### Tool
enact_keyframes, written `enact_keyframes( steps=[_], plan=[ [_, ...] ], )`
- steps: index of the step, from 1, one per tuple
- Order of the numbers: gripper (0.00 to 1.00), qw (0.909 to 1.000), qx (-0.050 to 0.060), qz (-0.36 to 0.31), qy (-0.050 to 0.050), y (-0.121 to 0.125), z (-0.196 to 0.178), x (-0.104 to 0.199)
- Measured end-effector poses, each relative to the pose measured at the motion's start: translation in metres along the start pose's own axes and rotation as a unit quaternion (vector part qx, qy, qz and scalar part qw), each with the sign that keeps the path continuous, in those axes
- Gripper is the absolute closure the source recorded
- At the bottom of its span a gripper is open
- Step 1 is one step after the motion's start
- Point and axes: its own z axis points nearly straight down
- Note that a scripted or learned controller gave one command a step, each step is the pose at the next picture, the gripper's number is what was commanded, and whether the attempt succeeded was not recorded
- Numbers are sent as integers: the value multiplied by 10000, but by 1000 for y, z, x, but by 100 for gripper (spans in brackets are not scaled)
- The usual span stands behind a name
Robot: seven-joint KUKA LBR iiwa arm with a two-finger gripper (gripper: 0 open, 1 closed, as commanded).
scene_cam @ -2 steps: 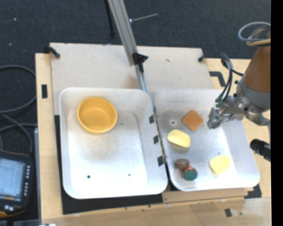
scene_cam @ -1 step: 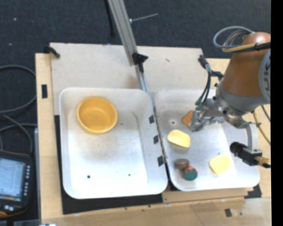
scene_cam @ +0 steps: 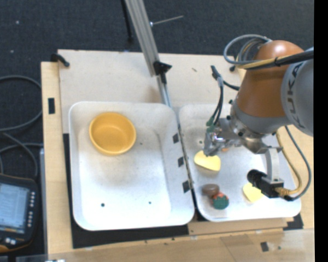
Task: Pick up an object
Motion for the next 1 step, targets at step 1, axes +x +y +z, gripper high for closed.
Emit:
enact_keyframes(
  steps=[1],
  plan=[
    [100, 10000, -3, -9, 3, 5, -4, 52]
  ],
)
